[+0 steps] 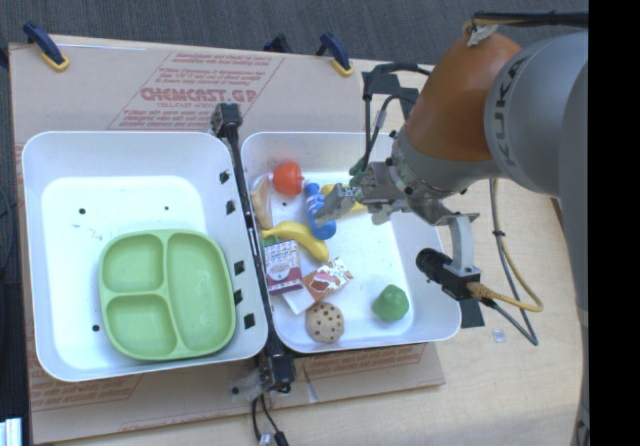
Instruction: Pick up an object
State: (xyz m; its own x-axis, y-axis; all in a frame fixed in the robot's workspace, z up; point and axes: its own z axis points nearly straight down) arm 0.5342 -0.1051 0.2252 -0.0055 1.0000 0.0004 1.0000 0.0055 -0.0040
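From my remote seat the biggest thing on screen is the arm (500, 104), grey with its orange band, coming in from 3 o'clock and covering the top right corner of the right bin (425, 329). The cardboard sheet (180, 89) under both bins runs up to 12 o'clock with blue clamps on its edge.

The left bin (60, 174) sits at 9 o'clock and holds a green divided plate (165, 294) pushed toward its 6 o'clock wall, so the 12 o'clock half of that bin is bare white floor.

The right bin is the crowded one. The clutter hugs its 9 o'clock wall; the bare floor is toward 3 o'clock, between the gripper and the green ball (391, 302).

The gripper (335, 206) is down over the blue object (318, 209) near the bin's middle. I can't tell how far apart the fingers are or whether they've got anything.

The banana (296, 236) lies just below at 6 o'clock of the gripper, long axis running roughly 10 to 4 o'clock, touching the small carton (281, 266). The orange ball (287, 177) sits at 10 o'clock of the gripper. The snack packet (328, 280) and cookie (324, 321) sit by the 6 o'clock wall.
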